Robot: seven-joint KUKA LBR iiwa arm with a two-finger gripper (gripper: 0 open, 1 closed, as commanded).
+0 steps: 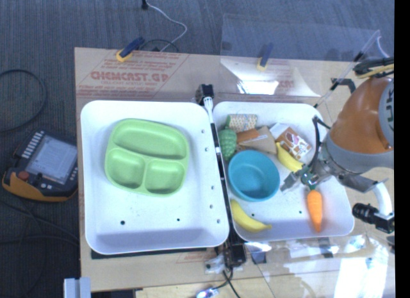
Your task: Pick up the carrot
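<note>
Carrot (pixel 314 209) first: it is orange, tapered, with a small green tuft at its top end, and it lies lengthwise near the right wall of the right bin (pixel 333 229), its narrow tip pointing toward the near rim. My pincer (pixel 302 179) sits just above its green end, close to touching it, and its dark fingers look slightly apart with nothing between them; the carrot rests on the bin floor, not in my grip.

My table (pixel 90 75) carries both white bins side by side. The left bin (pixel 109 226) holds one thing, a green plate (pixel 147 156) with three compartments, set toward the far side. The right bin is crowded. A blue bowl (pixel 254 174) stands near its middle, open side up. A yellow banana (pixel 248 217) lies just in front of the bowl, and a second banana (pixel 287 157) lies beside the bowl's right edge, next to my pincer. Beyond the bowl sit a brown packet (pixel 254 138), a small red and white box (pixel 295 141), a waffle-patterned piece (pixel 243 122) and a green, bumpy vegetable (pixel 228 143) against the left wall.
</note>
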